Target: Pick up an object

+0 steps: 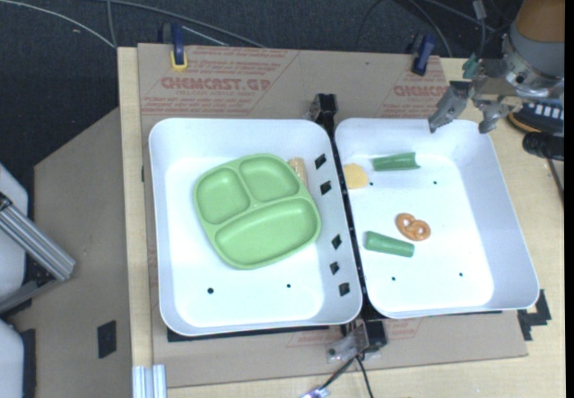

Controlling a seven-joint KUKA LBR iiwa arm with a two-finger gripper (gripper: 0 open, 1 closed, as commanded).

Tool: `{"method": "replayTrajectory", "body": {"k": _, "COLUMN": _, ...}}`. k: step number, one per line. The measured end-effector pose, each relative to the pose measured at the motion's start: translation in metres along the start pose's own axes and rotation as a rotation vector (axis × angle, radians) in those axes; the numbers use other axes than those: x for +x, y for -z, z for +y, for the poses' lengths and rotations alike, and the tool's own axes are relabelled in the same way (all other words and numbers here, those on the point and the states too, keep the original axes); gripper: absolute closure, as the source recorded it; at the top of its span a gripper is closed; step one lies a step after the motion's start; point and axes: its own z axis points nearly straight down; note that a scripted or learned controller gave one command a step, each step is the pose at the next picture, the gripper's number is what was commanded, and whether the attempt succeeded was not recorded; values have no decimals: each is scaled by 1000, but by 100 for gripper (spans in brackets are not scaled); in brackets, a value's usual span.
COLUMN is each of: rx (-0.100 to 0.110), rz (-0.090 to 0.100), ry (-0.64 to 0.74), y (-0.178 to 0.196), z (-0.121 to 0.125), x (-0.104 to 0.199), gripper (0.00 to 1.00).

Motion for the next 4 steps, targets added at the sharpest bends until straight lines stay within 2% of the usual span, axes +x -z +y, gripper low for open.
{"method": "replayTrajectory", "body": {"k": 1, "rx": -14, "rz": -2, "ry": 3, "y": 9, "z": 2, "x": 1, "gripper": 0}}
{"method": "replayTrajectory", "body": {"k": 3, "rx": -11, "rz": -1, "ry": 3, "y": -99, "z": -7, "x": -8, "gripper": 0}}
{"method": "replayTrajectory", "body": {"k": 4, "rx": -11, "rz": -2, "ry": 4, "y": -142, "z": 0, "x": -7, "gripper": 0}}
